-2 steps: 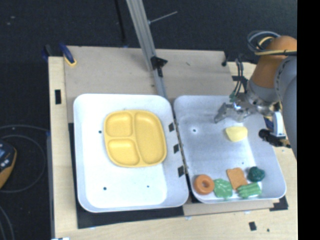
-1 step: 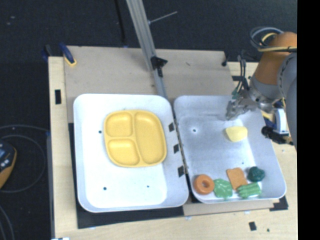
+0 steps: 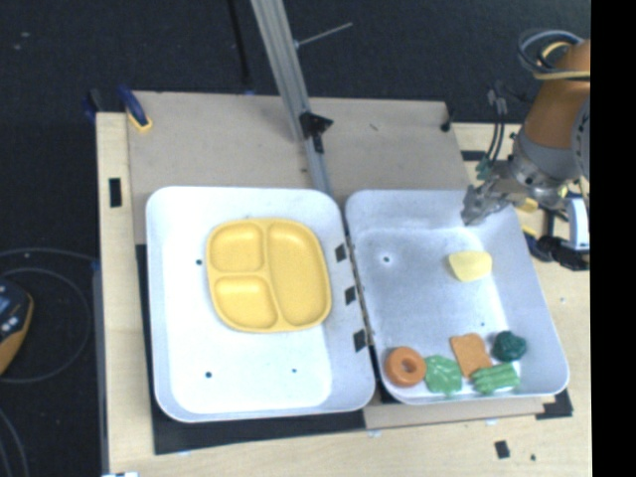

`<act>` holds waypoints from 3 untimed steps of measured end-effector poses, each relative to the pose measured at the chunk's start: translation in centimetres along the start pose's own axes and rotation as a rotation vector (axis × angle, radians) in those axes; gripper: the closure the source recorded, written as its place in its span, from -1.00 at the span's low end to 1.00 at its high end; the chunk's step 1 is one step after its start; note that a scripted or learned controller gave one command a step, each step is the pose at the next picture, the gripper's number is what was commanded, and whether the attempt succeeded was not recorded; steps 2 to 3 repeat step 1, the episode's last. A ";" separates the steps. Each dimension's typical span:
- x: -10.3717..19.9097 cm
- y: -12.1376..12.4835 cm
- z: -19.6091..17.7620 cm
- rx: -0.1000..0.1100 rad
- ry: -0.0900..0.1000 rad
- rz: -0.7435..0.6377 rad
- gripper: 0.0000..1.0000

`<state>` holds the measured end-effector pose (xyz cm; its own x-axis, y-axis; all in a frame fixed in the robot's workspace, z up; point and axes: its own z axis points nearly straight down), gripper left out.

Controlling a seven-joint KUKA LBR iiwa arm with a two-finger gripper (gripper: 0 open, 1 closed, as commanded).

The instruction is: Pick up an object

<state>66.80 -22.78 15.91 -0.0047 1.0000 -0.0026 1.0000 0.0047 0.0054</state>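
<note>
In the right bin [image 3: 417, 237] a pale yellow block [image 3: 469, 265] lies at mid right. Along the bin's front edge sit an orange ring [image 3: 404, 366], a light green lump [image 3: 443, 376], an orange-brown slab [image 3: 469, 352], a green piece [image 3: 495, 377] and a dark green lump [image 3: 510, 345]. My gripper [image 3: 480, 207] hangs over the bin's back right corner, above and behind the yellow block, with nothing seen between its fingers. The arm's orange band [image 3: 556, 107] rises to the right.
The left bin [image 3: 179, 366] holds a yellow three-compartment tray [image 3: 268, 273]. A metal pole [image 3: 283, 58] slants from the back down to the gap between the bins. Cables lie at the bench's right edge [image 3: 561, 246].
</note>
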 end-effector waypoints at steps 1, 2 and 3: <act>0.0 -0.7 -4.9 0.000 0.001 0.004 1.00; 0.0 -0.7 -4.9 0.000 0.001 0.004 1.00; 0.0 -0.7 -4.9 0.000 0.001 0.004 1.00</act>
